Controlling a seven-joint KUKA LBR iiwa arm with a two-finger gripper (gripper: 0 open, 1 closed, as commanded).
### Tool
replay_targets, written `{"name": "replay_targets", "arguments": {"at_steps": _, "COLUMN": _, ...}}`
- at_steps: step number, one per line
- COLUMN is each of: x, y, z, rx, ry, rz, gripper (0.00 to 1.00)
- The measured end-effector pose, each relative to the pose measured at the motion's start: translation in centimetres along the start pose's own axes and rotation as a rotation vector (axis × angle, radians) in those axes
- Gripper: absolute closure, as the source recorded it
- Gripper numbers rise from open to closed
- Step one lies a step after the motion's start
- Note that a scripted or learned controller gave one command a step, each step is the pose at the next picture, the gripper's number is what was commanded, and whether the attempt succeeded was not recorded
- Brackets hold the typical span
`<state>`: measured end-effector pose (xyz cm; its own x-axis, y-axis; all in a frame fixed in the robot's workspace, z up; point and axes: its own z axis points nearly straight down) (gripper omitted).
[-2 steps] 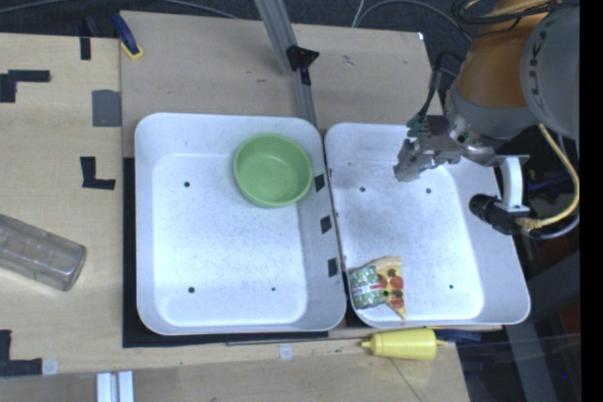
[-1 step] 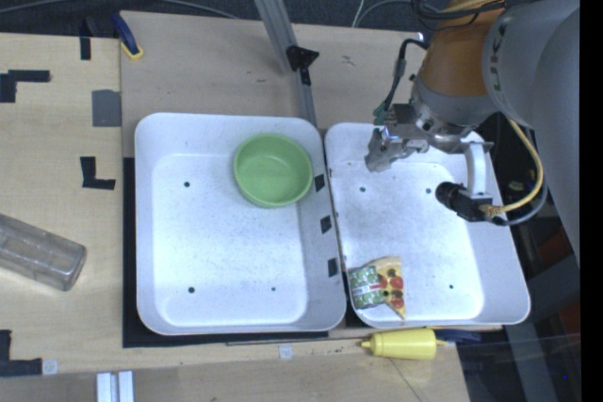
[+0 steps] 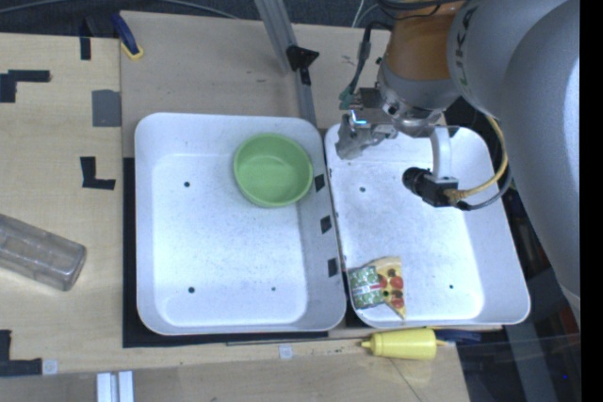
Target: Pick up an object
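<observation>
Green round plastic bowl (image 3: pixel 273 169) sits in your left white bin (image 3: pixel 165 202). Your gripper (image 3: pixel 356 138) hovers over the right bin's (image 3: pixel 471 240) far-left corner; its grasp state cannot be told.

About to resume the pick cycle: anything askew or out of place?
Yes: a yellow squeeze bottle lies on its side outside the right bin, by its near edge. A clear plastic container also lies tipped on the bench, left.

Two bins side by side on my bench. Bowl (image 3: pixel 273 169) sits in left bin (image 3: pixel 170 231), far right part. Snack packet (image 3: pixel 378 285) lies in right bin (image 3: pixel 443 240), near left corner. Bottle (image 3: pixel 403 345) lies on bench just before right bin. My gripper (image 3: pixel 356 138) hangs over right bin's far left corner.
</observation>
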<state>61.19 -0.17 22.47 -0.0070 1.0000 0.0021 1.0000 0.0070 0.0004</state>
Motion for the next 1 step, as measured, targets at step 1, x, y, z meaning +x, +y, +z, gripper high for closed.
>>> {"name": "replay_targets", "arguments": {"at_steps": 1, "x": 4.12, "y": 2.58, "z": 0.31, "rx": 0.001, "ry": 0.0, "rz": 0.001, "gripper": 1.0}}
